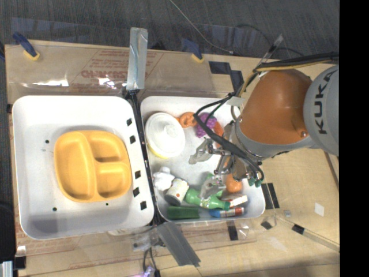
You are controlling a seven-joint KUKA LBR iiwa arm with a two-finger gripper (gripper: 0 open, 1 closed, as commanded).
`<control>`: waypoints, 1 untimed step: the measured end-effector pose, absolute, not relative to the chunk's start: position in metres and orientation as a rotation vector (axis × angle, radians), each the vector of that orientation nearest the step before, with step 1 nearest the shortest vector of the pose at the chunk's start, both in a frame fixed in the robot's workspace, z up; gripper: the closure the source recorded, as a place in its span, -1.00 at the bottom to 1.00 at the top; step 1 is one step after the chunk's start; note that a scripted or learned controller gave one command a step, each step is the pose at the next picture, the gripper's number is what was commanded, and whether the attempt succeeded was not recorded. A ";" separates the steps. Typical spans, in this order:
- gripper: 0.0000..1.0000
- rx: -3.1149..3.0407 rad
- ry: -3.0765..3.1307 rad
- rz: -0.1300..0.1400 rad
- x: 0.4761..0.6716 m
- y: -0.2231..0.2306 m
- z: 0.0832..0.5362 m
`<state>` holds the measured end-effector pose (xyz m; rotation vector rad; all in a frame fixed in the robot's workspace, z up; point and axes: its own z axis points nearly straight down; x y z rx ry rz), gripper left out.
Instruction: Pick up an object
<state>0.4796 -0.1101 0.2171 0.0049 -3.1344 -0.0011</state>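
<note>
Where the arm reaches in over the right edge of the right bin (151,107), the gripper (210,169) hangs low above that bin's middle, tilted toward the clutter along its near edge; its two metal fingers (201,153) appear parted, with nothing seen between them. Right bin, far edge: white round lid (165,133), small orange piece (186,119), purple piece (204,123) partly under a black cable. Right bin, near edge, crowded together as loose items heaped for picking: two white pieces (164,180), green bottle (203,199) lying on its side, dark green bar (183,213) flat against the near wall, red-and-blue marker (232,212), and an orange ball (233,184) just beside the lower finger. Left bin (23,154): one yellow divided tray (92,166), lying flat at the centre, well apart from the gripper. Judgement: the pick is not yet made; the likeliest targets are the orange ball or the green bottle, being nearest the fingers. Risk: the packed near-edge items touch one another, so a closing grip may nudge neighbours or pinch two at once.
</note>
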 end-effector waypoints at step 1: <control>-1.00 0.110 -3.138 -0.002 0.499 -0.206 0.131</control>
